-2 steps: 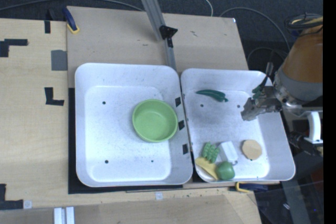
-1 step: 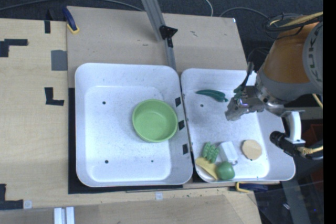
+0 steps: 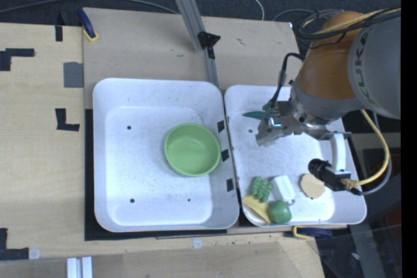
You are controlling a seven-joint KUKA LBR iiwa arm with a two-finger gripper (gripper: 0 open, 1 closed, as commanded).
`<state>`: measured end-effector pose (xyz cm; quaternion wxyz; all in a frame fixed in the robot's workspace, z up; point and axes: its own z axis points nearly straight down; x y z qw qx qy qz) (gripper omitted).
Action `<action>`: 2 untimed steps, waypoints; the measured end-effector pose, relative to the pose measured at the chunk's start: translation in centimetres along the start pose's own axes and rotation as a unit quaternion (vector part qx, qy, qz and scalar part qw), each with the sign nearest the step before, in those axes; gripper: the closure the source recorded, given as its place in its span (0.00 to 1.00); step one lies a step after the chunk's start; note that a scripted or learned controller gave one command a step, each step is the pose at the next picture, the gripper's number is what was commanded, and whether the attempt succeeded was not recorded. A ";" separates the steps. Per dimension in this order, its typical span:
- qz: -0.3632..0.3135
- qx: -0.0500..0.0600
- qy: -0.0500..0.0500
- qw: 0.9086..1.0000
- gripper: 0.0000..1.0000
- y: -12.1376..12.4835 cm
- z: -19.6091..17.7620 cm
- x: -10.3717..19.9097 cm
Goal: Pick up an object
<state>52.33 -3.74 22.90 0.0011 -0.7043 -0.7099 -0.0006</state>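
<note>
My gripper (image 3: 260,126) hangs over the upper middle of the right bin (image 3: 242,101), its two fingers apart and nothing between them, so it is open. One teal-tipped finger (image 3: 253,115) points left, and the grey one (image 3: 265,137) sits just below it. Along that bin's front edge lie a small green ridged toy (image 3: 261,189), a white block (image 3: 284,187), a yellow piece (image 3: 255,208), a green ball (image 3: 280,211) and a tan disc (image 3: 313,186). They lie well below the gripper in the view. A green bowl (image 3: 191,149) sits upright in the left bin (image 3: 117,101).
A grey pole (image 3: 186,0) slants down from the top to the back rim between the bins. A black connector with a yellow cable (image 3: 326,172) hangs off the arm over the right bin's right side. Bare bin floor lies under and left of the gripper.
</note>
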 end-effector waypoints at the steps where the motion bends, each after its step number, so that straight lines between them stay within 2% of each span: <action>1: 0.000 0.001 0.000 1.000 1.00 1.1 0.3 6.2; 2: 0.000 0.001 -0.001 1.000 1.00 1.6 1.3 11.7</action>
